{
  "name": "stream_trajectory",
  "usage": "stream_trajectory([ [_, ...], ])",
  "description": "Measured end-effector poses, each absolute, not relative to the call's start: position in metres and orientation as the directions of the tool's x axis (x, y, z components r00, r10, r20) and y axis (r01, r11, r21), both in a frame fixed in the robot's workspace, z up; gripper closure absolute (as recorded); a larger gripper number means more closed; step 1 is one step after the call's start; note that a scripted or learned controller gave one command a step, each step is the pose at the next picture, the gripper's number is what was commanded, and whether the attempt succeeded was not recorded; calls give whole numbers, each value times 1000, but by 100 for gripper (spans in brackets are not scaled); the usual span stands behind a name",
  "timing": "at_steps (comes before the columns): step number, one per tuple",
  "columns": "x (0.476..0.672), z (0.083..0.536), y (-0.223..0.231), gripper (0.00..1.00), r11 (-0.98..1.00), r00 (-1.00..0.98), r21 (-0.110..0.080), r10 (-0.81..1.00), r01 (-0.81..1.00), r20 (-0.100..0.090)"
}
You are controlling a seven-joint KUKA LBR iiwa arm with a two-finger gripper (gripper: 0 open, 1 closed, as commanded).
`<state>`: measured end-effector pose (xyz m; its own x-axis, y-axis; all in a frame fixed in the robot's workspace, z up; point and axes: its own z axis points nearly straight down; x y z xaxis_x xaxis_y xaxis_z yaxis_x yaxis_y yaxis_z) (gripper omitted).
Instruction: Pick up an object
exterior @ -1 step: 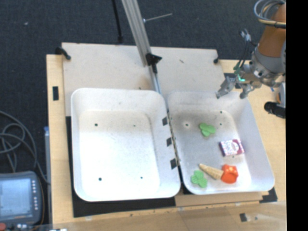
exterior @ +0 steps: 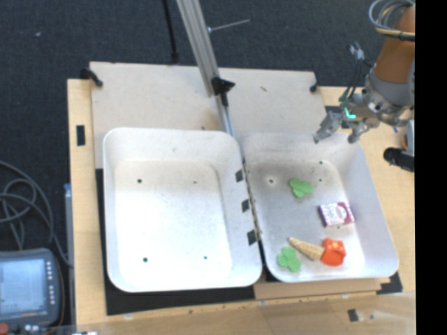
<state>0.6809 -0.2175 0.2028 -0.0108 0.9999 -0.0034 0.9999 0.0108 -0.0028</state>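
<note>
The left bin (exterior: pixel 174 208) lies far left of and below the pincer. In the right bin (exterior: pixel 363 187), well below the pincer (exterior: pixel 340 131), sit a green piece (exterior: pixel 288 259), a second green piece (exterior: pixel 301 187), a tan cone (exterior: pixel 304 248) with its long axis slanting and its tip pointing up-left, an orange piece (exterior: pixel 334 252) touching the cone, and a purple packet (exterior: pixel 336 214). The pincer hangs over the bin's far rim, fingers spread, gripping nothing. The arm (exterior: pixel 394 54) is cut off at the right.

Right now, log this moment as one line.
gripper: open, holding nothing, over right bin far rim | objects: untouched in right bin | pick: not yet done
</note>
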Motion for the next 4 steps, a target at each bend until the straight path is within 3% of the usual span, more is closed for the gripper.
stream_trajectory([
  [2, 680, 99, -218, 0, 10, -10, -3, 1000, 1000, -3],
  [3, 682, 115, -219, 100, 14, -14, 4, 1000, 1000, -10],
  [4, 678, 162, -222, 100, 1, -1, 7, 1000, 1000, -3],
])
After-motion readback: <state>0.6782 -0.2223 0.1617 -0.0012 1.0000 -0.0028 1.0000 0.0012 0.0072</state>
